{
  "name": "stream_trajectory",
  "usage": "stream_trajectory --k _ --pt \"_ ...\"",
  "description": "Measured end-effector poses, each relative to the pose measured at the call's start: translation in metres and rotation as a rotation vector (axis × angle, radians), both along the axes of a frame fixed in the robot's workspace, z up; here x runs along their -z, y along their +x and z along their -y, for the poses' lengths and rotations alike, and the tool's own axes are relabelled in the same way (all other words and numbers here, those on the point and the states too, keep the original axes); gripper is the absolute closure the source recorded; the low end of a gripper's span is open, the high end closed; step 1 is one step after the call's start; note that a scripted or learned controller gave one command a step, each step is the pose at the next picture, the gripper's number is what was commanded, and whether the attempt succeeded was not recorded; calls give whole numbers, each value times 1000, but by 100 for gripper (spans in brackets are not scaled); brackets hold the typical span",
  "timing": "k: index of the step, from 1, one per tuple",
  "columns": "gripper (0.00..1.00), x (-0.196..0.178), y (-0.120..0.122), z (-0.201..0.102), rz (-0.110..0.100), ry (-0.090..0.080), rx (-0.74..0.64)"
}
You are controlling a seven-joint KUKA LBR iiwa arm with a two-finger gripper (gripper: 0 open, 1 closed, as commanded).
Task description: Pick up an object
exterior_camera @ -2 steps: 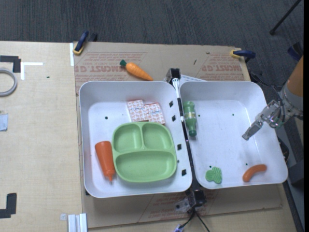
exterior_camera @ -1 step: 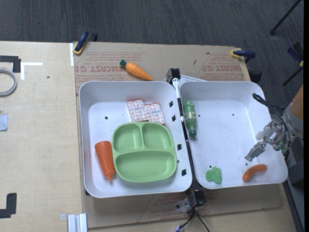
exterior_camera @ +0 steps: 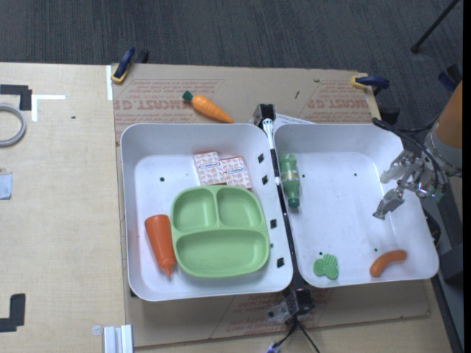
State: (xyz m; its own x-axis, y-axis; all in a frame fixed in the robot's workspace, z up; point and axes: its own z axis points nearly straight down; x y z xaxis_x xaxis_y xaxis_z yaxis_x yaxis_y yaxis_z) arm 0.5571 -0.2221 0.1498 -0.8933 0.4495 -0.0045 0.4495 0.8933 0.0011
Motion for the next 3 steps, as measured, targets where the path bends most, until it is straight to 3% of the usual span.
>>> stream_trajectory --k 1,2,3 --pt "0 39 88 0 1 0 49" --pt "100 28 89 0 7 -1 51" --pt "100 -61 28 -41 -2 1 157"
